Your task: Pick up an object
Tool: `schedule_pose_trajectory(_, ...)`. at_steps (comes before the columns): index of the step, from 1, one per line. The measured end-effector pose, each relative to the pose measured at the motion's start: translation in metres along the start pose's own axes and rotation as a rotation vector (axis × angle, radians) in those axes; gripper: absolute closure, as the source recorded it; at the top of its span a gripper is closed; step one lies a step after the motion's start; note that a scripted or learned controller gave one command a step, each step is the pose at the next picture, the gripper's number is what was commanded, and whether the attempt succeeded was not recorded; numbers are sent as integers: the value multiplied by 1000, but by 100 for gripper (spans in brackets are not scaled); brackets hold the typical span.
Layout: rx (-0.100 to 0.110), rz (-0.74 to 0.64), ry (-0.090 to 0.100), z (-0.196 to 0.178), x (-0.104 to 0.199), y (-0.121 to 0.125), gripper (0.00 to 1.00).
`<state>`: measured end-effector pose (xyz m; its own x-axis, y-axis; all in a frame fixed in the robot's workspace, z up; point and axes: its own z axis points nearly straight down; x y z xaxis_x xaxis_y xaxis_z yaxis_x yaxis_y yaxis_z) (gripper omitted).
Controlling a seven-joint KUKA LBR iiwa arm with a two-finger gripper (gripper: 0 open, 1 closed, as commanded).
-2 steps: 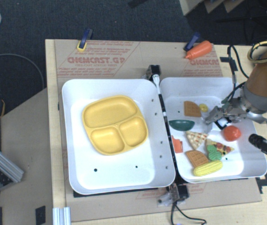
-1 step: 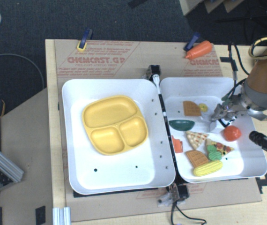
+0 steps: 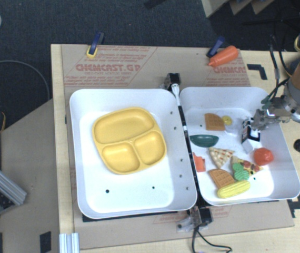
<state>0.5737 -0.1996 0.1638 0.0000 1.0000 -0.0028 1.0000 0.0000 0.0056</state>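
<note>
1. The grey arm [image 3: 297, 96] reaches in from the right over the right bin [image 3: 284, 146]; its gripper [image 3: 251, 132] hangs low above the bin's far-right part, and whether its tips are apart or together cannot be told from this angle.
2. No object shows between the tips; a red tomato [image 3: 263, 155] lies just near of the gripper on the bin floor, close to the right wall.
3. The other toy foods spread across the same bin: a brown bread slice [image 3: 213, 122] with a small yellow piece [image 3: 227, 121] beside it at the far side; a dark green bowl-shaped piece [image 3: 204, 139] left of centre; a pizza wedge [image 3: 221, 155] in the middle.
4. Toward the near edge sit a waffle-like cracker [image 3: 221, 177], a green leafy piece [image 3: 240, 172] and a yellow corn cob [image 3: 233, 190]; an orange-red block [image 3: 200, 163] rests against the left wall.
5. The left bin [image 3: 87, 194] holds a yellow three-compartment plate [image 3: 129, 139], lying flat at its centre.
6. An orange clamp [image 3: 223, 56] grips the far edge of the board behind the right bin.
</note>
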Motion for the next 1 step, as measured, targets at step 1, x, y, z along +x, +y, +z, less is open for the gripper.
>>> schedule_pose_trajectory(1, -2, -2, 0, -60, 7, -2, 100)
